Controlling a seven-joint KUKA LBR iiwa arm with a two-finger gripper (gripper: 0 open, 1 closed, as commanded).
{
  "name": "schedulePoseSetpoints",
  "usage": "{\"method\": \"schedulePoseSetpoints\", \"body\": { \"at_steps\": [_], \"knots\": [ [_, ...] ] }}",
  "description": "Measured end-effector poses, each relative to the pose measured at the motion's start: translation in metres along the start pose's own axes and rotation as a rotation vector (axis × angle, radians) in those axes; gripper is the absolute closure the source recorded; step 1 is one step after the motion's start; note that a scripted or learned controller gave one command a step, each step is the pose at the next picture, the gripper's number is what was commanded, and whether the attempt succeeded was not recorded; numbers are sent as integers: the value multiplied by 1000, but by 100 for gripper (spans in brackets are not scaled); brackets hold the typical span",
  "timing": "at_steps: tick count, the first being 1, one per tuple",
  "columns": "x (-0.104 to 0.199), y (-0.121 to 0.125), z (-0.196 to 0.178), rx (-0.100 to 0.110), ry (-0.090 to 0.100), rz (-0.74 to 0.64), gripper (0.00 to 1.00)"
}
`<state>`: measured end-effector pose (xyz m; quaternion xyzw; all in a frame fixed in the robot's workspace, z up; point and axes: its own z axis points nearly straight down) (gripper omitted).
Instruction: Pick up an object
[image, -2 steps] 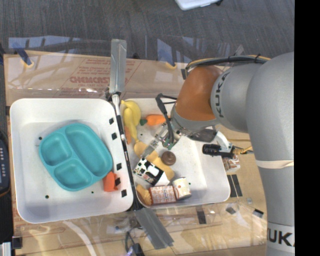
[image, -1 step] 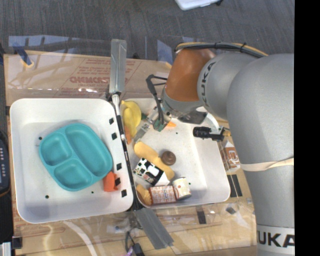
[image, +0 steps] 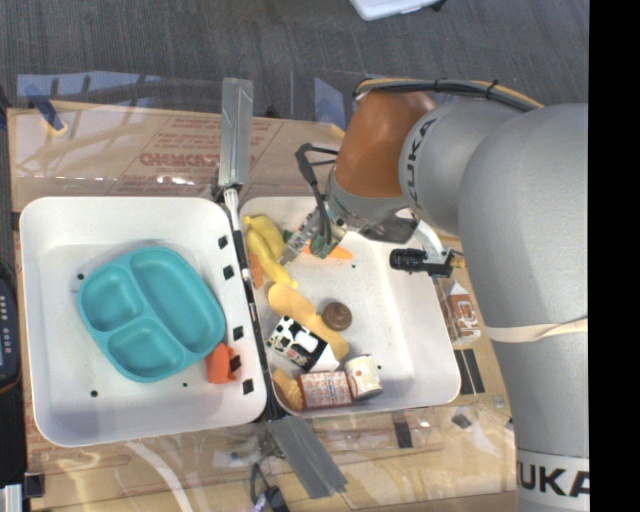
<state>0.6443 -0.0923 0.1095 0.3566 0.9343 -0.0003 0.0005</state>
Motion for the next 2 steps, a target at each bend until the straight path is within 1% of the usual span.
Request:
{"method": "schedulePoseSetpoints", "body": {
  "at_steps": [1, 2],
  "knots": [
    [8, 15, -86, -4, -3, 400, 100],
    [8, 15, -83, 0, 0, 400, 0]
  ]
}}
